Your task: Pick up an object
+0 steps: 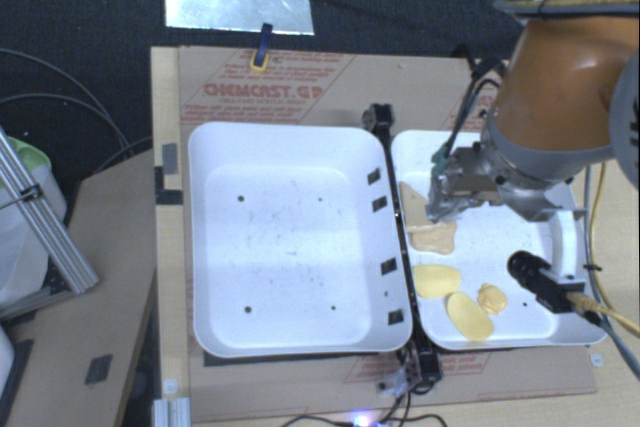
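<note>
Camera view: I have the gripper point(438, 211) low in the right bin point(495, 255), at a tan piece point(432, 238).
I cannot tell if it grips; a yellow oval point(437, 280) lies just beside that piece.

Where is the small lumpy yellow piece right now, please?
The lumpy piece lies in the right bin, near its front rim, just right of the lower yellow oval.

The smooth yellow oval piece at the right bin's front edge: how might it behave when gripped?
The smooth yellow oval piece lies flat and low, so it is probably light and hard to grip. Its rounded outline may let it slide.
</note>
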Robot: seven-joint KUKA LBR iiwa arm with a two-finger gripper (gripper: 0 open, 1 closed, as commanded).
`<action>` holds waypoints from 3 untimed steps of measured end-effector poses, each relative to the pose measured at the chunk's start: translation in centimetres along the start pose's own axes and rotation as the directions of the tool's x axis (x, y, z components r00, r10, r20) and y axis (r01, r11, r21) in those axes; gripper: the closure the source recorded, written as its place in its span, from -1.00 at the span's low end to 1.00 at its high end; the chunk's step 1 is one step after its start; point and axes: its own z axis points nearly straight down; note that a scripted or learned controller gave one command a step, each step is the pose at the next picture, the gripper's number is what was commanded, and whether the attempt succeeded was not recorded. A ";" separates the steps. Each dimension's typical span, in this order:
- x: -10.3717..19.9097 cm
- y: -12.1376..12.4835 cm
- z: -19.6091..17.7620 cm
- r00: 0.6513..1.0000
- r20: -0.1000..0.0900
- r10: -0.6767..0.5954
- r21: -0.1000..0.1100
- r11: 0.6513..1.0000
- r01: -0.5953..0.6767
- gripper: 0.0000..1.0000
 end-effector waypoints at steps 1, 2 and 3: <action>4.6 1.2 -7.3 1.000 -0.002 -0.004 -0.012 1.000 0.004 1.00; 3.2 0.1 -4.8 1.000 0.001 0.005 -0.003 1.000 -0.005 1.00; 5.2 3.3 4.2 1.000 0.002 0.003 0.004 1.000 -0.003 1.00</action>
